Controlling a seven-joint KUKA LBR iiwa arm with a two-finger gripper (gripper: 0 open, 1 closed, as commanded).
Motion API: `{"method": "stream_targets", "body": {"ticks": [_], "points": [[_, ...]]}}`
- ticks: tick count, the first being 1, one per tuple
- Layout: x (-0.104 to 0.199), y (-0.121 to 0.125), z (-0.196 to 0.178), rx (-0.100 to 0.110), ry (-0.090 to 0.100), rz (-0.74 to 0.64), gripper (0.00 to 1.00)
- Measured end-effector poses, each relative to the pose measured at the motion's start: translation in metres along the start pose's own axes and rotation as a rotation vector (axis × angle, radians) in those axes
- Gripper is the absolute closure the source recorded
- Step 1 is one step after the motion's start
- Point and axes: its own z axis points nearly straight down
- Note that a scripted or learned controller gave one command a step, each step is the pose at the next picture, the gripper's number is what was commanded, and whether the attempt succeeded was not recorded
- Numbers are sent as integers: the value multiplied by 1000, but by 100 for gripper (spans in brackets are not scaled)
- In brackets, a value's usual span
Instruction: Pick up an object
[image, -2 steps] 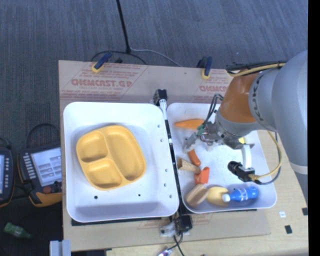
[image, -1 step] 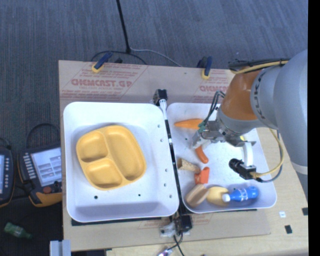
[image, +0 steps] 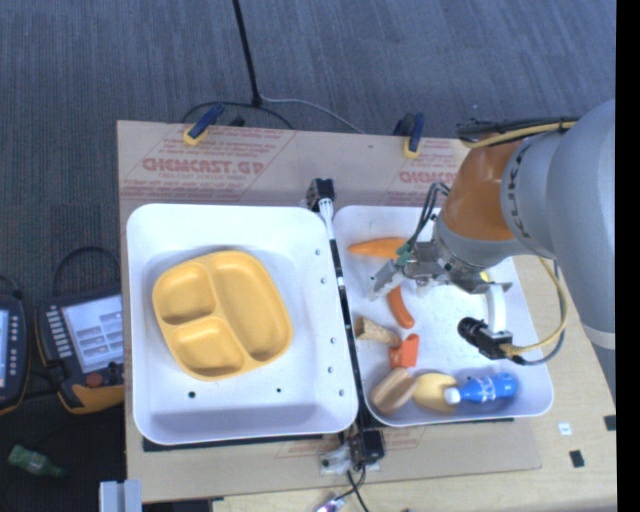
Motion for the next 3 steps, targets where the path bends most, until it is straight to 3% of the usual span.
{"method": "stream_targets", "body": {"ticks": [1,2,3], "points": [[-5,-24,10,-11,-1,-64,0],[-7,-24,-1,-8,0,-62,100],[-5,-24,7,-8,-7,-268,100]]}}
